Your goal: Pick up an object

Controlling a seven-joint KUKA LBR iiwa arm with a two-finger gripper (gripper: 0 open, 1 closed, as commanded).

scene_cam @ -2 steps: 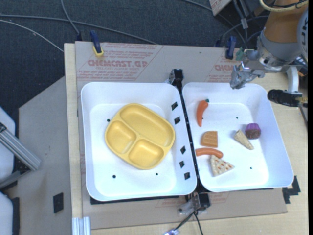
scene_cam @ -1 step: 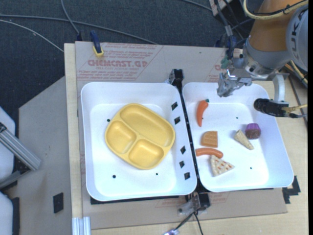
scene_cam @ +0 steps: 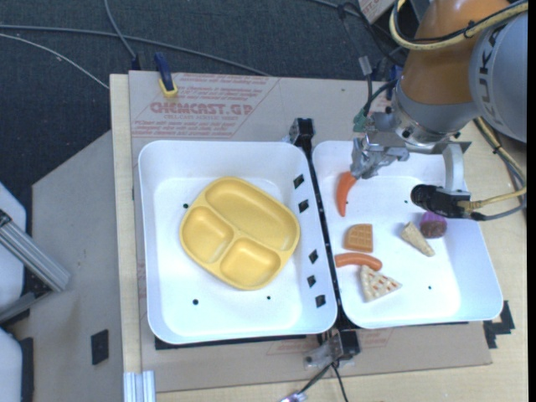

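In the right bin [scene_cam: 469, 304] lie an orange carrot [scene_cam: 344, 193], a tan waffle square [scene_cam: 360, 238], a sausage [scene_cam: 358, 261], a pizza wedge [scene_cam: 378, 285], a pale wedge [scene_cam: 416, 239] and a purple piece [scene_cam: 432, 224]. My gripper [scene_cam: 366, 167] hangs at the bin's far left part, right above the carrot's upper end. Whether it touches the carrot I cannot tell.
The left bin [scene_cam: 159, 249] holds a yellow divided plate [scene_cam: 239, 231]. A black divider with clips [scene_cam: 308, 216] runs between the bins. A black fitting with a yellow cable [scene_cam: 444, 200] reaches over the right bin. Cardboard lies under both bins.
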